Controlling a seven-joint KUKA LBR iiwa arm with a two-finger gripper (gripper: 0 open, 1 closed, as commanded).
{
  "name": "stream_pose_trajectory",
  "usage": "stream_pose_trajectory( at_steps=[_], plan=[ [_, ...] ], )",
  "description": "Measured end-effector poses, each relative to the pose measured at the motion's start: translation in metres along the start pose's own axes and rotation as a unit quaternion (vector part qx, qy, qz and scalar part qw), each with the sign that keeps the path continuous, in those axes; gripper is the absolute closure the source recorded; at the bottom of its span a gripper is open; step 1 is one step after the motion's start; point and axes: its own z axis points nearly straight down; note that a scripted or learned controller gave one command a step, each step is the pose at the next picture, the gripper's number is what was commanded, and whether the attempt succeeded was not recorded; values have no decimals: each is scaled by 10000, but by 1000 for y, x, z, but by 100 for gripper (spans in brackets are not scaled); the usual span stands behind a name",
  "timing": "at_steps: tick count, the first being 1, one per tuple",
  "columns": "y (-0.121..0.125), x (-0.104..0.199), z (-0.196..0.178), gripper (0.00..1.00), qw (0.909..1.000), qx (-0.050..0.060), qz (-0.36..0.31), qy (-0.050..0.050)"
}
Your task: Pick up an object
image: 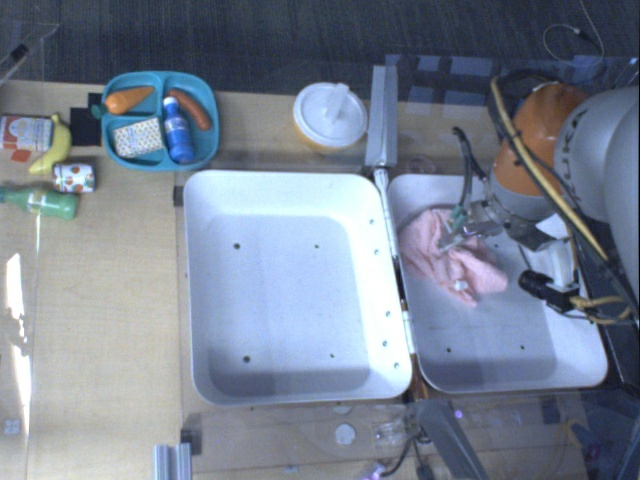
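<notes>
Looks like we're at the reach-in step: the gripper (462, 224) is down over the crumpled pink cloth (447, 255) in the right bin (500, 363), can't tell how the jaws stand, next it needs a proper pinch and lift.

Pink cloth (452, 258): soft, crumpled, matt. Bins (285, 368): smooth white plastic, slight sheen. Bench (90, 348): pale wood, smooth.

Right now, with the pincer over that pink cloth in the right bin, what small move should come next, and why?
Probably a short straight descent: the pincer sits at the upper edge of the pink cloth, the only thing visible in the right bin.
</notes>
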Motion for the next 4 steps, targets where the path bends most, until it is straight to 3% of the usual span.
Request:
stream_pose_trajectory(
  at_steps=[1, 2, 3, 4],
  plan=[
    [-32, 22, -2, 0, 9987, -48, -516, -17],
    [28, -25, 3, 0, 9998, 19, 191, 23],
    [30, -25, -9, 100, 9999, 3, 161, 9],
    [44, 35, -140, 100, 9999, 102, 53, 59]
  ],
)
